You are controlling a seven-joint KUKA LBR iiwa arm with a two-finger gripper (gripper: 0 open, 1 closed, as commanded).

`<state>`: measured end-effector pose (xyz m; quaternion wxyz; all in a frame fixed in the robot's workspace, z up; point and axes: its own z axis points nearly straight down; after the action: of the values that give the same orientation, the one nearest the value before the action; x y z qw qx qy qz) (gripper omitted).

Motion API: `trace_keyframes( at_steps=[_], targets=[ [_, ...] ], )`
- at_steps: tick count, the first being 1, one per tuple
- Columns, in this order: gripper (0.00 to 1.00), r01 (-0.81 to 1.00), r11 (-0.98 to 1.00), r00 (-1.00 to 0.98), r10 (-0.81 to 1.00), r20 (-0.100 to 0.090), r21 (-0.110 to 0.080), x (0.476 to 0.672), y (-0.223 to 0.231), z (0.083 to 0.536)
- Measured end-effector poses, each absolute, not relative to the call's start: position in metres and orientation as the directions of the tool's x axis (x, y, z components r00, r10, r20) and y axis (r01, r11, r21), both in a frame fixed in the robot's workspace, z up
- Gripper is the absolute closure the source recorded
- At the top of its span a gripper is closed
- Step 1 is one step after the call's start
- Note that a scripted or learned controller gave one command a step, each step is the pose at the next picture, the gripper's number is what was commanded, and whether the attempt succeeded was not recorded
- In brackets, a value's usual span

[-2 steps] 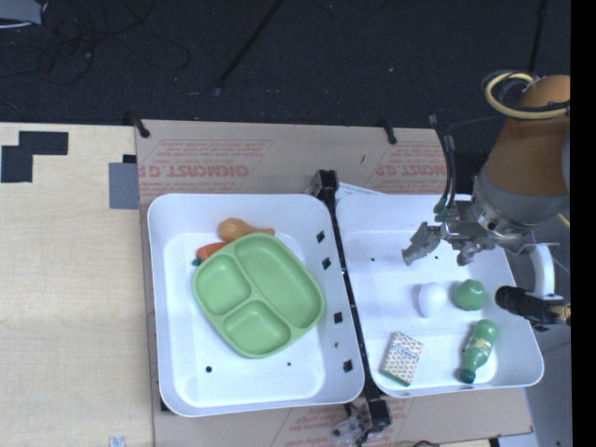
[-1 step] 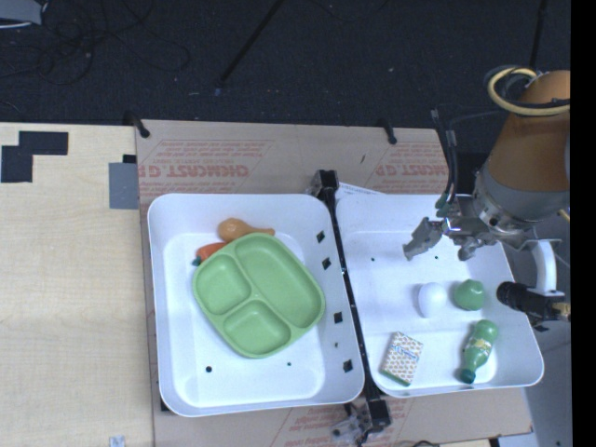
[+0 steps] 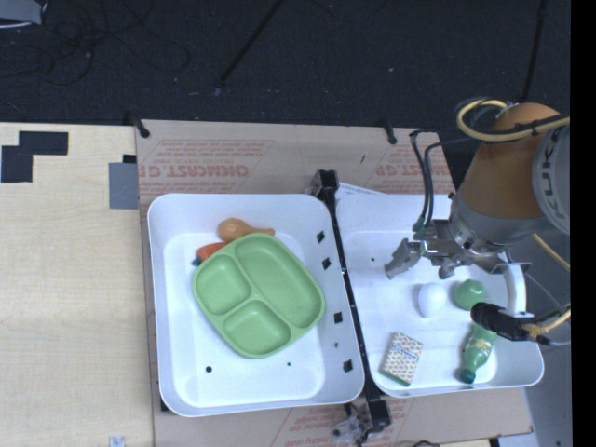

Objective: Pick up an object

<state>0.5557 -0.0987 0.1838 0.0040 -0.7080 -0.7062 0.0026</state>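
The gripper (image 3: 430,257) hangs open over the right bin (image 3: 372,250), holding nothing, just above one white egg (image 3: 431,299). One green ball (image 3: 468,293), bottle (image 3: 476,353) and box (image 3: 401,358) crowd the near rim.

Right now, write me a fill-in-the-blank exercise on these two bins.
1. The green divided plate lies in the ____ bin.
2. The green bottle lies in the right bin, near its ____ corner.
3. Of the items in the right bin, the patterned packet lies nearest the ____ between the bins.
4. The gripper hovers over the ____ bin.

Missing words: left; front right; divider; right
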Motion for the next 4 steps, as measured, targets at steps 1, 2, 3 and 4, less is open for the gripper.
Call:
trace_keyframes(
  at_steps=[1, 2, 3, 4],
  targets=[
    [0.00, 1.000, -0.001, 0.001, 1.000, 0.002, -0.010, 0.557, -0.102, 0.120],
    [0.00, 1.000, 0.000, 0.000, 1.000, 0.001, -0.006, 0.556, -0.101, 0.085],
    [1.00, 1.000, -0.007, 0.007, 1.000, 0.001, -0.005, 0.556, -0.103, 0.097],
    [1.00, 1.000, -0.006, 0.006, 1.000, 0.000, 0.001, 0.552, -0.110, 0.143]
  ],
)
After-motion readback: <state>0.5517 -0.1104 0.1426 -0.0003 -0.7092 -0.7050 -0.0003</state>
